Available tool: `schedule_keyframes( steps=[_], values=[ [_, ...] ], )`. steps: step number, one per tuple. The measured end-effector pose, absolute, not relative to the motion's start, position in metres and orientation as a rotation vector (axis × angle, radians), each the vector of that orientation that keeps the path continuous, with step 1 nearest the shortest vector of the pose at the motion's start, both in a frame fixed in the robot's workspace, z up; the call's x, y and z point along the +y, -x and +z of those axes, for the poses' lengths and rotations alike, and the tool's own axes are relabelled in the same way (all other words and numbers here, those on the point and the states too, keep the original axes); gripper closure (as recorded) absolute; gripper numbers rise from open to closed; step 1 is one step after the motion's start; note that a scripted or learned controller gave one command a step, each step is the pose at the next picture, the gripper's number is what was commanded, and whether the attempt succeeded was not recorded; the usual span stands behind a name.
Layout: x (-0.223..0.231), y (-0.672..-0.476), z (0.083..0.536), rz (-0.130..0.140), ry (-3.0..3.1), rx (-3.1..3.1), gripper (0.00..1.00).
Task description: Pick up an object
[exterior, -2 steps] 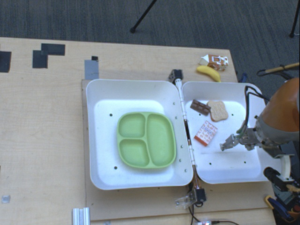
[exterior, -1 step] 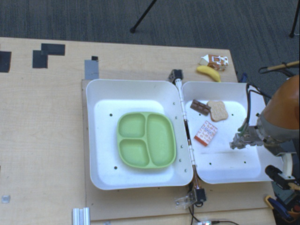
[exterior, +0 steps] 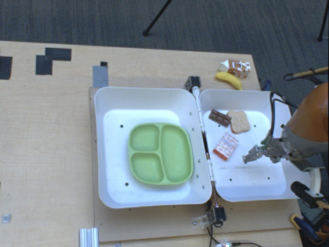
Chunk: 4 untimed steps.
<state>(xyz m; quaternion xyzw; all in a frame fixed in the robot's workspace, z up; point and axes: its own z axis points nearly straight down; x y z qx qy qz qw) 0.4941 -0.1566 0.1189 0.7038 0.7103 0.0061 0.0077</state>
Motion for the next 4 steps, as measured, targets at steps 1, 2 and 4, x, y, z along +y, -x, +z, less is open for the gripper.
schedule_keyframes(
  steps=[1, 2, 4],
  values=[
    [-0.156, -0.496, 0.129, 0.024, -2.196, 2.221, 1.0],
    [-0.156, -0.496, 0.129, 0.023, -2.196, 2.222, 0.0],
    [-0.116, -0.491, 0.098, 0.012, -2.208, 2.218, 1.0]
  ],
)
